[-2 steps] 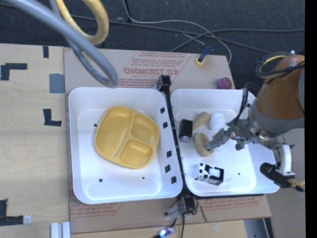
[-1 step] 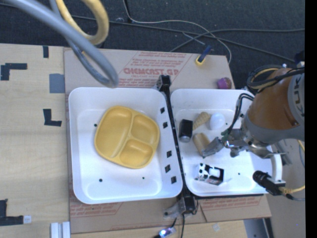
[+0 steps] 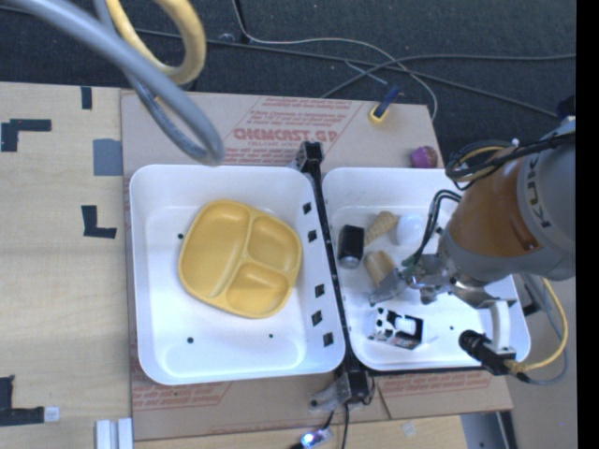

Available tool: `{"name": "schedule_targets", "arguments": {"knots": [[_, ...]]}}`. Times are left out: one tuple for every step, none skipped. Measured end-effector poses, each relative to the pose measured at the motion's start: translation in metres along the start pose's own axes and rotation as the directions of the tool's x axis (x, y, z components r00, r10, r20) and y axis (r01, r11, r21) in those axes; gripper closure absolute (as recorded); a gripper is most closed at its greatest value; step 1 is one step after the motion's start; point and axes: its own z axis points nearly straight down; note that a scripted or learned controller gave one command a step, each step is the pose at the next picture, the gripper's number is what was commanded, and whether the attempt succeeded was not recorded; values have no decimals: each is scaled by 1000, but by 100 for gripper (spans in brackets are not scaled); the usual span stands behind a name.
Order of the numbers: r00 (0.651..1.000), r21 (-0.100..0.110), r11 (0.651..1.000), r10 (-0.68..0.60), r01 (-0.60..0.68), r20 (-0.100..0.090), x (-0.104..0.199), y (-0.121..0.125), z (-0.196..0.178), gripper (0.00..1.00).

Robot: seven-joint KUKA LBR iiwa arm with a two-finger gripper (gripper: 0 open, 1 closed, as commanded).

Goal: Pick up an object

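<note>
One tan object (image 3: 379, 267) lies just beside the gripper (image 3: 391, 289).

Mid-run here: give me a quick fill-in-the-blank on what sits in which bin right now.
1. The yellow divided plate lies in the ____ bin.
2. The black cylinder stands in the right bin, near the ____ between the two bins.
3. The gripper hangs over the ____ bin.
4. The purple object lies on the ____, outside both bins.

Missing words: left; divider; right; cardboard
</note>
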Motion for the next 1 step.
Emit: {"name": "schedule_targets", "arguments": {"knots": [[1000, -3, 1000, -1, 1, 0, 1, 0, -13, 100]]}}
